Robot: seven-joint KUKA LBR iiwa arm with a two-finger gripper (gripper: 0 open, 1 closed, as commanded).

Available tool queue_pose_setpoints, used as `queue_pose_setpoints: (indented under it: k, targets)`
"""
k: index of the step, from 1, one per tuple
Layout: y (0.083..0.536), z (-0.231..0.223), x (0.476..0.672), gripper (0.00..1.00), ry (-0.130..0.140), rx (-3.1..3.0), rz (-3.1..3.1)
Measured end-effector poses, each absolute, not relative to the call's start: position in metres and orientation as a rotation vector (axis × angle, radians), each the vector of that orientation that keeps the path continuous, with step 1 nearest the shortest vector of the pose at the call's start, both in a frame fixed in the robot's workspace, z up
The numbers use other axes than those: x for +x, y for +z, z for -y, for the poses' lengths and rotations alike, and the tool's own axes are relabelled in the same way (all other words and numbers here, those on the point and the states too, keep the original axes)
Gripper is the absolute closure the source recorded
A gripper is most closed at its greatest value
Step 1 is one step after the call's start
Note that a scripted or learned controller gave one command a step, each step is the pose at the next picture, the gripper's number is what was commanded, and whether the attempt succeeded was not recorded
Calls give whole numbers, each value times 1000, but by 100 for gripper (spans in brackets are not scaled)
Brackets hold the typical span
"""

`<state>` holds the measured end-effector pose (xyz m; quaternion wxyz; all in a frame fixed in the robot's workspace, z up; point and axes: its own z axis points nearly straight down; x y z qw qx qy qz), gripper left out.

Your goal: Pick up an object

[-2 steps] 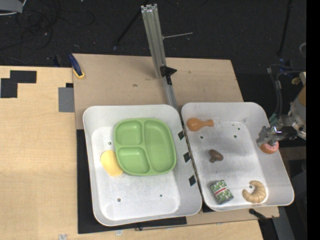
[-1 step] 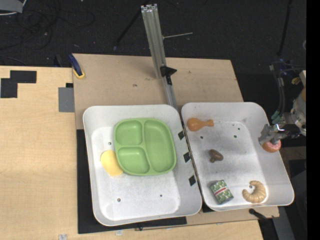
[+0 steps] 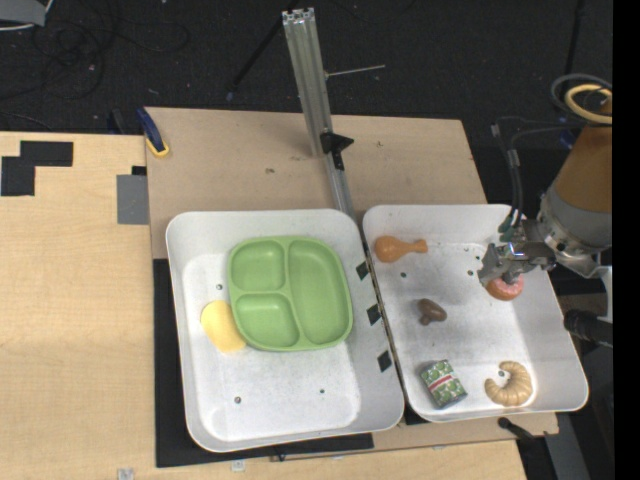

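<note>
Pink-red round object (image 3: 505, 288) sits directly under gripper (image 3: 503, 265), right bin; looks small, light, maybe soft; finger state unclear.

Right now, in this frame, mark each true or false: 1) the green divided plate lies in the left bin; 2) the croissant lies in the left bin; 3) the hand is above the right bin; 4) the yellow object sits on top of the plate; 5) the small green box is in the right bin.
1) True: the green divided plate lies in the left bin.
2) False: the croissant lies in the right bin, near corner.
3) True: the hand is at a pink-red object there.
4) False: the yellow object lies beside the plate's left edge.
5) True: the small green box lies left of the croissant.
</note>
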<state>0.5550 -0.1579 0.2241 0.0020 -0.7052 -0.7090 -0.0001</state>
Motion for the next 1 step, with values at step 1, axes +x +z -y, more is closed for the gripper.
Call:
queue_pose_setpoints:
  k: [1]
  targets:
    - [231,107,558,100,0,-2213,2224]
